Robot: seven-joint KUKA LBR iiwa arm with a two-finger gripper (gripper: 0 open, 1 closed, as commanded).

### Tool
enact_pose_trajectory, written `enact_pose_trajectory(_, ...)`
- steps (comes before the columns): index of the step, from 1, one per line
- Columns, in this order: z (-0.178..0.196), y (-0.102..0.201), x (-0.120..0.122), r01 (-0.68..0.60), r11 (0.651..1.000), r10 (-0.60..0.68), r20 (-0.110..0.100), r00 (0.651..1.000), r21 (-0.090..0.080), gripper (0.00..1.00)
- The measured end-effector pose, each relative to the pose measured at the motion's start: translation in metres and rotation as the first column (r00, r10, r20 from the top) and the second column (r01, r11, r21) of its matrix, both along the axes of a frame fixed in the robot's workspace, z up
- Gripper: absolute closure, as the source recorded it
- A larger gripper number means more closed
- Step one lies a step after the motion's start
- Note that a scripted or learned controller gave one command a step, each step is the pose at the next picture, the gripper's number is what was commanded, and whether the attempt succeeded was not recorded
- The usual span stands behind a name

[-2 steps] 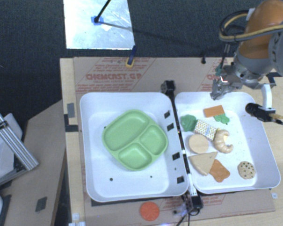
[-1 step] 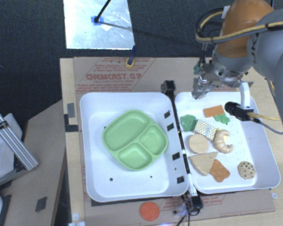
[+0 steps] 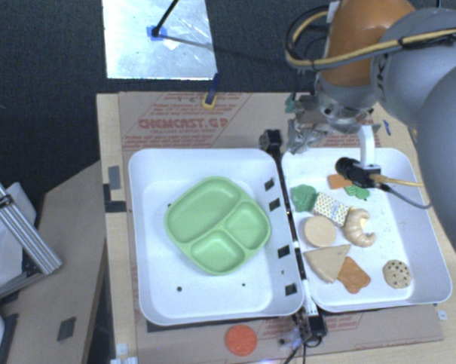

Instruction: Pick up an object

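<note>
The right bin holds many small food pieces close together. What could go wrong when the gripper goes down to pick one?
1. The round cracker, croissant and cheese wedge touch or nearly touch, so the fingers may push a neighbour or catch two pieces.
2. The gripper hangs over the bin's far edge near the black divider; it might strike that on descent.
3. The cookie lies flat and may slip.

Arm (image 3: 423, 71): grey, entering from the right, bent downward at the wrist. Orange band (image 3: 361, 32) above the wrist. End effector (image 3: 305, 140): pointed down, hanging near the upper middle; nothing visible between its fingers.
</note>
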State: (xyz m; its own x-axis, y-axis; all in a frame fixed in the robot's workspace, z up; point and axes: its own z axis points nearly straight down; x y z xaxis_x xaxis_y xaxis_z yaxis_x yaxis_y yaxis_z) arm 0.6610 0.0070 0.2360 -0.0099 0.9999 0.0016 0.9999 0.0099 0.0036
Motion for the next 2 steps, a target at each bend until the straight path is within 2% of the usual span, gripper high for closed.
enact_pose_trajectory(1,-0.0017,0.059,0.007,0.0,1.0,0.0,0.0,1.0,0.0,1.0)
enact_pose_trajectory(2,-0.0016,0.0588,0.001,0.004,1.0,-0.004,-0.003,1.0,-0.002,1.0)
